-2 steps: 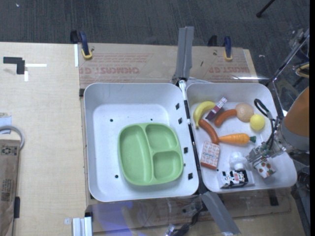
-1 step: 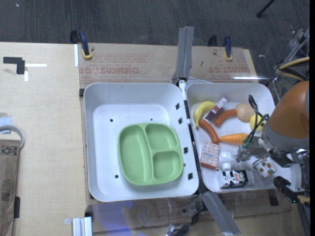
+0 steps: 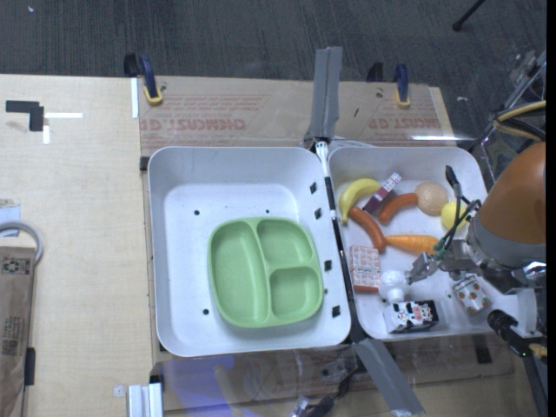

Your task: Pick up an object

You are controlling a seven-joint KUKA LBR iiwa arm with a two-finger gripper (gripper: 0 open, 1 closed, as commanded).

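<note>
The right bin (image 3: pixel 375 159) holds several small items: a yellow banana (image 3: pixel 355 195), a red sausage (image 3: pixel 366 228), a second reddish sausage (image 3: pixel 399 206), an orange carrot (image 3: pixel 412 243), a beige round piece (image 3: pixel 431 198), a yellow lemon (image 3: pixel 452 215), a pink patterned packet (image 3: pixel 365 266), a small white piece (image 3: pixel 393 280) and a black-and-white item (image 3: pixel 412 315). My gripper (image 3: pixel 423 268) reaches in from the right and hangs low over the bin, just below the carrot's right end and right of the white piece. Nothing shows held in it.
The left bin (image 3: pixel 174 233) holds a green divided plate (image 3: pixel 265 270). A dark bar-shaped wrapper (image 3: pixel 382 193) lies beside the banana. A small brown-and-white object (image 3: pixel 470 295) sits under the wrist. A centre ridge (image 3: pixel 331 224) separates the bins. Clamps (image 3: pixel 149 85) hold cardboard behind.
</note>
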